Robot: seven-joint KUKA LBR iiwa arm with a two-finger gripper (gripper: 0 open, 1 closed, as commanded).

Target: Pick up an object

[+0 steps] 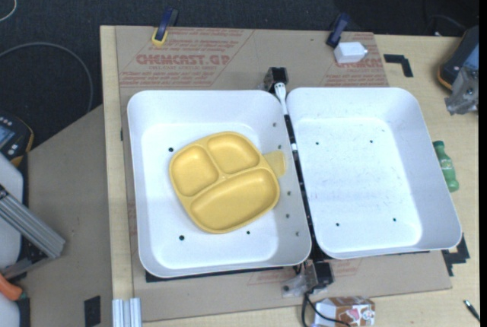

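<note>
A yellow divided plate (224,181) with three compartments lies flat in the left white bin (148,128), a little left of that bin's middle. A small pale yellow piece (276,162) pokes out from under the plate's right edge. At the far right edge of the camera view, beyond the right bin (426,219), part of the arm's grey end with the gripper (462,93) shows, well away from the plate and above the bench.
Both bins sit side by side on a cardboard sheet (228,59) and meet at a black divider (293,158). A green object (447,166) lies just outside the right bin's right rim. A white block (350,52) and blue clamps (163,25) sit at the back.
</note>
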